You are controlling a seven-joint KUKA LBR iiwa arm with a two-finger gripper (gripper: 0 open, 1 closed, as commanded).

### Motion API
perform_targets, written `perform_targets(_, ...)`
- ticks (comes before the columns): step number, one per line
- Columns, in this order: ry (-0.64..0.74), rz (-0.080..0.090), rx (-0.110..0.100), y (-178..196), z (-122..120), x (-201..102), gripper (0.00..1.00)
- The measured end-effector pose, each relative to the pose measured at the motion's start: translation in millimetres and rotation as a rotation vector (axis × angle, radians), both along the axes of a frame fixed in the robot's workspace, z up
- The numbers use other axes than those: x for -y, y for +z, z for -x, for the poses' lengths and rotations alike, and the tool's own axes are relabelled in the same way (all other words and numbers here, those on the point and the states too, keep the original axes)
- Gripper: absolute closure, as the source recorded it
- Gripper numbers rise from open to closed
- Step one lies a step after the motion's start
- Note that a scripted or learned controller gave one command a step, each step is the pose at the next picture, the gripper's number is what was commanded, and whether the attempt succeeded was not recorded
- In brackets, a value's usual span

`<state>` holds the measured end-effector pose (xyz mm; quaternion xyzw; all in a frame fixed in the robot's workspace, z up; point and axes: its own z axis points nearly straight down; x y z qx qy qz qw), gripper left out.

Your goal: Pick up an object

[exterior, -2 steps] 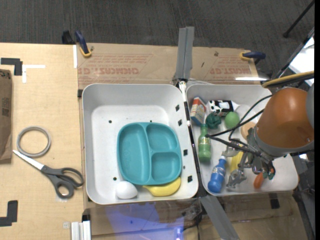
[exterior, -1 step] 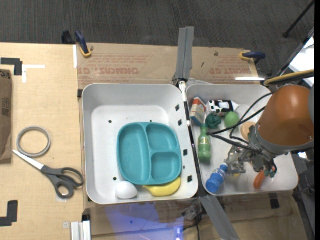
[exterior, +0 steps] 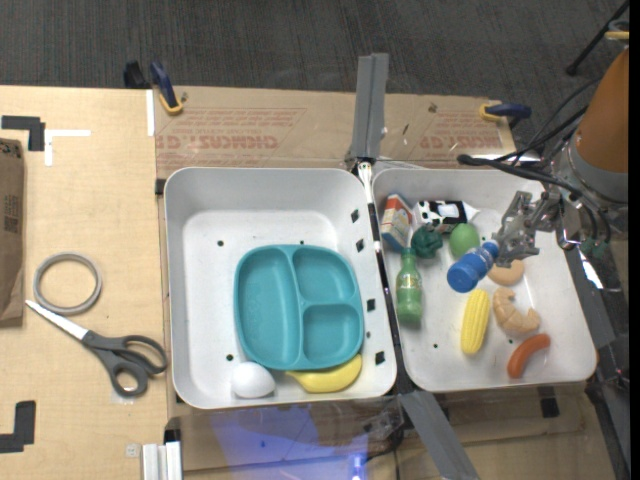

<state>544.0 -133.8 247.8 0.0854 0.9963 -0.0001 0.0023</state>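
A: Where does the gripper [exterior: 516, 236] sit relative to the blue bottle [exterior: 470, 267]?

B: Just up and to the right of it, over the right bin [exterior: 570, 363]. The bottle lies on its side, its long axis slanting from lower left to upper right, and its upper end reaches the fingertips. Whether that end is truly between them is too blurred to tell, and so is how far apart they stand.

A: So the bottle is the likely target?

B: That is the judgement; nothing else lies as near. A pale, round piece [exterior: 507, 273] lies just right of the bottle, under the gripper.

A: What else shares that bin?

B: Right of the bottle and lower, a croissant-like piece [exterior: 517, 316] and a sausage [exterior: 527, 355]. Directly below the bottle, a corn cob [exterior: 475, 321]. Left of it, a green bottle [exterior: 408, 289], a dark green lump [exterior: 427, 242], a green ball [exterior: 463, 238], a black and white toy [exterior: 441, 212] and a small carton [exterior: 395, 221].

A: And the left bin [exterior: 190, 268]?

B: Well to the left of the bottle, it holds a teal divided plate [exterior: 298, 306], a white egg [exterior: 252, 380] and a banana [exterior: 328, 376] tucked at the plate's lower edge
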Motion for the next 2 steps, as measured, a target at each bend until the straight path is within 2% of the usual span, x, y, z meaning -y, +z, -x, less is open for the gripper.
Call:
perform_targets(1,-0.020,-0.001,0.000,-155.1,-43.1,10.8,1.00)
perform_targets(2,-0.020,-0.001,0.000,-155.3,-43.0,10.8,0.00)
